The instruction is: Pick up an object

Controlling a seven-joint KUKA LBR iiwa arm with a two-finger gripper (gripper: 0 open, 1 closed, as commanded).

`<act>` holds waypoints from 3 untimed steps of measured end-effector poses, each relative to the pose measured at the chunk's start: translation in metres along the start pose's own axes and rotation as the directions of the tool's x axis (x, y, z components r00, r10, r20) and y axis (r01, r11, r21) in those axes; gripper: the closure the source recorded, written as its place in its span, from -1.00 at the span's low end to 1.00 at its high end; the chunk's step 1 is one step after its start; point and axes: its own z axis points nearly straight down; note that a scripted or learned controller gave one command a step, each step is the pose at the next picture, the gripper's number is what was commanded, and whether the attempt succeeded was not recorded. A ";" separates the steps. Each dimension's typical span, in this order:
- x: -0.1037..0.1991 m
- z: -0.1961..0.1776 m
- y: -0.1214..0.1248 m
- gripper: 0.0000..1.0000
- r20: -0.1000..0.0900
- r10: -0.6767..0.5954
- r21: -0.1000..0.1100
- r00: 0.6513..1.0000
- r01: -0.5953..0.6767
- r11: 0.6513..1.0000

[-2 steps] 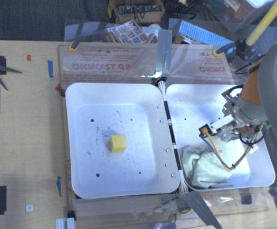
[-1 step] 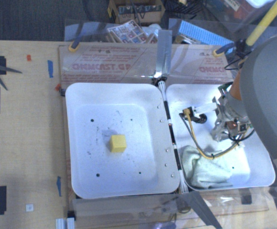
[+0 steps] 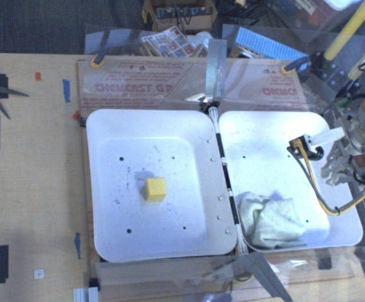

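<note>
A small yellow cube (image 3: 155, 189) lies near the middle of the left white bin (image 3: 107, 131). A crumpled white cloth (image 3: 270, 219) sits at the front of the right bin (image 3: 264, 131), against the divider. My gripper (image 3: 337, 168) hangs over the right bin's right side, at the end of the arm coming in from the right edge. It is above and to the right of the cloth, apart from it. A yellow cable (image 3: 314, 181) loops from the wrist down over the bin.
A clear plastic sheet with red lettering (image 3: 145, 83) stands behind both bins. A metal bracket (image 3: 215, 68) rises at the back between them. Wooden bench top (image 3: 31, 168) stretches to the left, with bits of blue tape on it.
</note>
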 end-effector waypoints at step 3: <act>-0.013 0.150 -0.054 1.00 -0.001 0.003 -0.001 1.000 -0.003 1.000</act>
